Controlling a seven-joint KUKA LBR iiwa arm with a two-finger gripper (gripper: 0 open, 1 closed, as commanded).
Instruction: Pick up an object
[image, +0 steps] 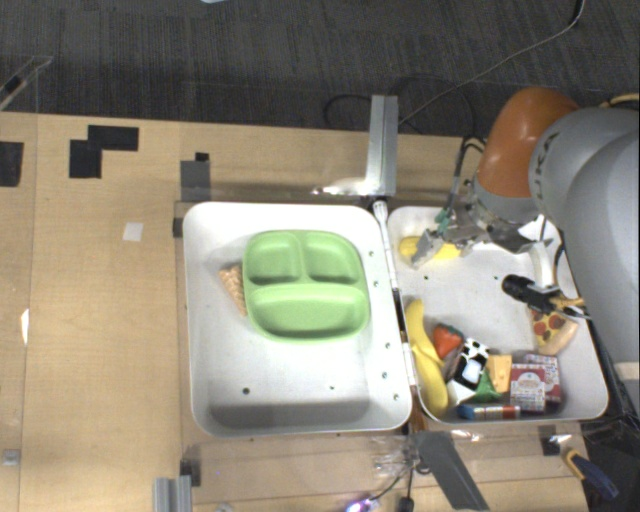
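Yellow lump (408, 247) beside tool (437, 246) (state unclear); 1 banana (428, 360), red box (536, 385) well apart

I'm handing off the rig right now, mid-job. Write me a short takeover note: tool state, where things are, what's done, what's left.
Tool: low in the upper-left corner of the right bin, beside a small yellow object; no grasp is visible.
Things: banana along that bin's left wall; red box and other small items crowd its lower edge. Green plate lies in the left bin.
Done: approach only; nothing is lifted.
Left: secure an object, probably the yellow one, and raise it.
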